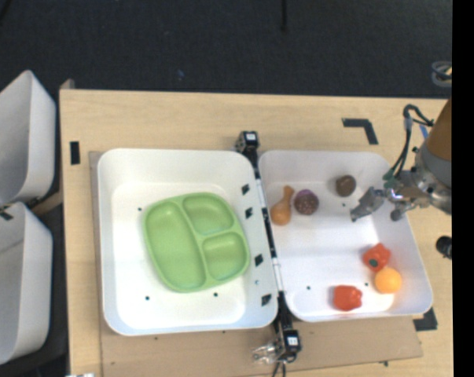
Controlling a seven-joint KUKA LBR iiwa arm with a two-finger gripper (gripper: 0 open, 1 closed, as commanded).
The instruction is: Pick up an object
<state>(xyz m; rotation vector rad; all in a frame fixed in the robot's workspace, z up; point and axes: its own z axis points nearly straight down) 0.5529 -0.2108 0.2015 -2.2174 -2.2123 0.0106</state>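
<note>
Grey two-finger gripper (376,205), fingers spread and holding nothing, hovering just beside small round brown ball (345,184).

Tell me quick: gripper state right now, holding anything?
Gripper: over the right bin, nothing seen between its fingers; open or shut cannot be told.

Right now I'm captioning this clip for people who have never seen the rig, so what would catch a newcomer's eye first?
Probably the green tray, lying alone in the left bin. Next, the bright food in the right bin: a red pepper, an orange and a red piece near the front right corner, with a tan drumstick and two brown pieces farther back. The gripper hangs over that bin's right side.
</note>
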